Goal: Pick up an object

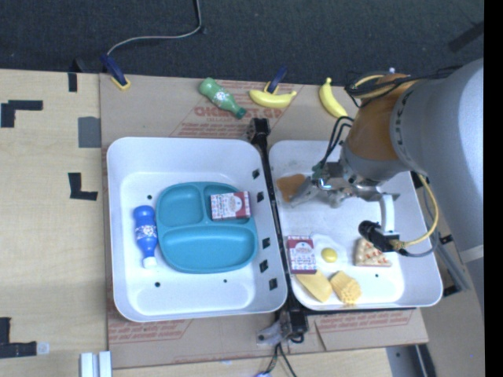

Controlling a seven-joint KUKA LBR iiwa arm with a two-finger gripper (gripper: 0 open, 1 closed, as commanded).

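My gripper (321, 194) hangs low over the back left part of the right bin (416, 289), open, with nothing between its fingers. A brown bread-like piece (290, 185) lies just left of the left fingertip, touching or nearly touching it. Further forward in this bin lie a small red-and-white carton (302, 255), a fried egg (328, 254), a pizza slice (372, 253), a yellow cheese wedge (313, 287) and a corn cob (346, 287). The grey arm with its orange band (373, 128) covers the bin's back right.
The left bin (126, 171) holds a teal divided tray (200, 238) with a second carton (229, 206) on it, and a blue bottle (145, 234) beside the tray. Behind the bins lie a green bottle (222, 98) and two bananas (272, 97) (332, 100). A black divider (269, 203) separates the bins.
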